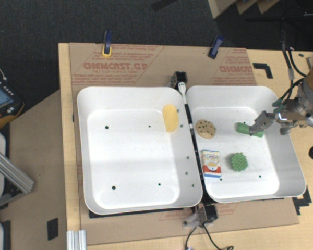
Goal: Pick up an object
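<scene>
Two white bins sit side by side on a cardboard-covered surface. The left bin holds a pale yellow piece near its 2 o'clock corner, close to the divider between the bins. The right bin holds four things: a round cookie at about 10 o'clock, just beside the divider; a small carton with red and blue print at about 8 o'clock, also against the divider side; a bumpy green ball at about 6 o'clock, near the carton but apart from it; and a flat green block at about 2 o'clock.

The arm enters from 3 o'clock, and the end effector is low over the right bin at the green block. One grey finger slants down across the block's right end and overlaps it. Whether the end effector is spread or closed cannot be told, nor whether the block is between its fingers.

Two blue clamps grip the board's 12 o'clock edge.
</scene>
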Controlling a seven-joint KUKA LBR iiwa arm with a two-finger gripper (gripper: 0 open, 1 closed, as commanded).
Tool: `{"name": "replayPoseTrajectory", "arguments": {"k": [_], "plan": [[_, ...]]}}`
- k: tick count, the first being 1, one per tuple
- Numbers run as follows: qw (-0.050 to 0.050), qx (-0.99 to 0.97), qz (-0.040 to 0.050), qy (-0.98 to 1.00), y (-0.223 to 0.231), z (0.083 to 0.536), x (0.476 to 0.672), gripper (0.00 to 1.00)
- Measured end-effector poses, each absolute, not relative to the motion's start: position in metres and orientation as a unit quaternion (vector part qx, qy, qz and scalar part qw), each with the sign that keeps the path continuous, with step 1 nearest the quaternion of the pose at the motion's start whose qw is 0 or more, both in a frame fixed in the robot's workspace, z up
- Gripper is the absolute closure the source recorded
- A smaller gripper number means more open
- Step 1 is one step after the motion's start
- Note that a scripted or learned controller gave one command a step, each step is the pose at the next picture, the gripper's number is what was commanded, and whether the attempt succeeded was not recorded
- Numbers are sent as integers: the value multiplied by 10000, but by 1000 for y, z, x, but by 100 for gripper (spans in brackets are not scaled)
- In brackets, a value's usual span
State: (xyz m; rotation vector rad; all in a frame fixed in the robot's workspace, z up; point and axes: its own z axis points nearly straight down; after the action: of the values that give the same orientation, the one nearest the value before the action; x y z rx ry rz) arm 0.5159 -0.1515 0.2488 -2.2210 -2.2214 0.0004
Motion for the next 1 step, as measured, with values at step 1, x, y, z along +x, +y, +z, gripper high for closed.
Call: {"name": "replayPoseTrajectory", "arguments": {"k": [1], "plan": [[45,-7057,15,-7085,-107,170,507,0]]}}
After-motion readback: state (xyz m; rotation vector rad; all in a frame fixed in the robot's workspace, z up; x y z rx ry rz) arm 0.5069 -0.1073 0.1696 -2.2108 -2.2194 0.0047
